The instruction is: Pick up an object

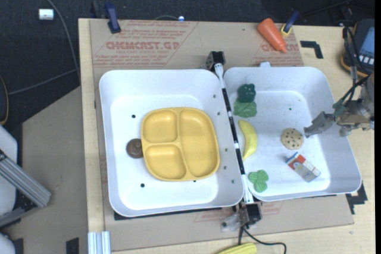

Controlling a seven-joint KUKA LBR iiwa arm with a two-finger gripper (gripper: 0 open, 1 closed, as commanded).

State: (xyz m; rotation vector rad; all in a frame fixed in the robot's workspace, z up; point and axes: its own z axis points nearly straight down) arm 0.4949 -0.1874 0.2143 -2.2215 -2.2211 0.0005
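Note:
The right bin (321, 83) holds a dark green broccoli piece (246, 92) above a paler green one (245, 108). Along the bin's left wall lie a yellow banana (249, 138) and a small green leafy piece (258, 180). A round tan cookie (291, 138) sits mid-bin, with a red, white and grey packet (302, 166) below it. My gripper (317, 125) reaches in from the right, over the bin's right side, just right of the cookie and above the packet. Nothing shows in its grasp.
In the left bin (113, 128) a yellow divided plate (180, 144) lies beside a brown disc (135, 148). An orange carrot toy (272, 35) and a blue clamp (111, 18) rest on the board behind the bins. A black divider clip (215, 60) sits between the bins.

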